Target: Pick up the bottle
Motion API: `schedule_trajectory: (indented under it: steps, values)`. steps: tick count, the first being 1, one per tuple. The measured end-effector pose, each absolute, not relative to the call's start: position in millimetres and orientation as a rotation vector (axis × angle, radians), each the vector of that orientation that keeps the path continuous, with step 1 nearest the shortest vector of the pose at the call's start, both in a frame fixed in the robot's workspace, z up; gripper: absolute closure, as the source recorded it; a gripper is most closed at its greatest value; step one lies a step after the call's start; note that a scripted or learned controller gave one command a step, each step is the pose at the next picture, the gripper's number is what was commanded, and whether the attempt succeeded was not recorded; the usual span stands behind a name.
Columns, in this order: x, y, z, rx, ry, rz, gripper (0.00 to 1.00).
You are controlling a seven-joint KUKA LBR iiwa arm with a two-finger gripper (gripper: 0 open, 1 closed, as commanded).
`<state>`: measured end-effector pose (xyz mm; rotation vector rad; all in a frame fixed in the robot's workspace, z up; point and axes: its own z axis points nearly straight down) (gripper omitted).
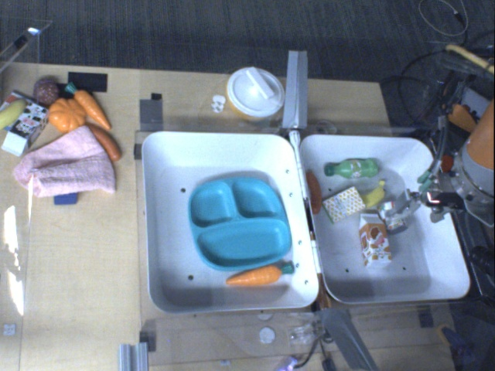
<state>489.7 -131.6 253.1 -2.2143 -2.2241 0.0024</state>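
The hand (398, 213), its grip unreadable, hovers by the carton (374, 242), well short of the green bottle (352, 168); closing here risks grabbing the carton.

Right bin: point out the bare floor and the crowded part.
The right white bin has bare floor along its near edge, below the small brown-and-white carton. The far half is crowded: green plastic bottle, yellow checkered packet, gripper.

A blue divided tray (240, 222) sits mid left bin (166, 230) with a toy carrot (255, 276) at its front edge, while a pink cloth (66, 165) lies near the bench's left edge.
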Motion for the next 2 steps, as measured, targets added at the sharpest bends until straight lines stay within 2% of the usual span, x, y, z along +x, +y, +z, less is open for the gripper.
schedule_trajectory:
  steps: [1,2]
  values:
    - [549.2,-115,196,-2.217,-2.224,0.002,0.00]
    - [637.1,-164,184,-2.224,-2.217,0.001,0.00]
